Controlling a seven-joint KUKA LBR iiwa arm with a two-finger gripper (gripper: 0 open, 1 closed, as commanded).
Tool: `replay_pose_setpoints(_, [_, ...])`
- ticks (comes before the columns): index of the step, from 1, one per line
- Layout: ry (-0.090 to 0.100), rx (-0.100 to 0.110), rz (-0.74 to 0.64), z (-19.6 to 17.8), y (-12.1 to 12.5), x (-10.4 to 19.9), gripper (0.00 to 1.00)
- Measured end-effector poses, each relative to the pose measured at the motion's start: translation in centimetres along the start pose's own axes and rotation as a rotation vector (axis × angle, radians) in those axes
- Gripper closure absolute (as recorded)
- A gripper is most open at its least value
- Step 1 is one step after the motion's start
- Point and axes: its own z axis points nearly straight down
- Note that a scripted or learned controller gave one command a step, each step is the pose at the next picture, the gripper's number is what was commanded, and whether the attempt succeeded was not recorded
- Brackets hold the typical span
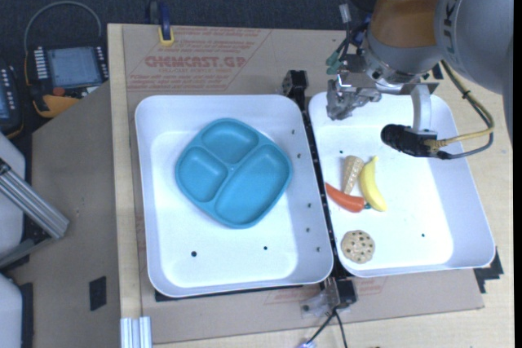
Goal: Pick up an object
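In the right bin [440, 232] lie a yellow banana [373, 184], a tan cone-shaped piece [351, 172], a red-orange carrot [345, 198] and a round chocolate-chip cookie [357, 245]. My gripper [342, 103] hangs over that bin's far left corner, well above and behind these items. Nothing shows between its fingers. A blue divided plate [233, 172] sits in the left bin [163, 240].
A black cable piece [408, 139] hangs from the arm over the right bin's back half. A black clamp [294, 82] sits between the bins at the far edge. The cardboard bench top [204, 57] surrounds both bins.
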Motion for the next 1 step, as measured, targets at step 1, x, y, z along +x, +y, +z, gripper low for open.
replay_pose_setpoints(1, [-0.002, 0.001, 0.002, 1.13, -1.24, 4.76, 1.00])
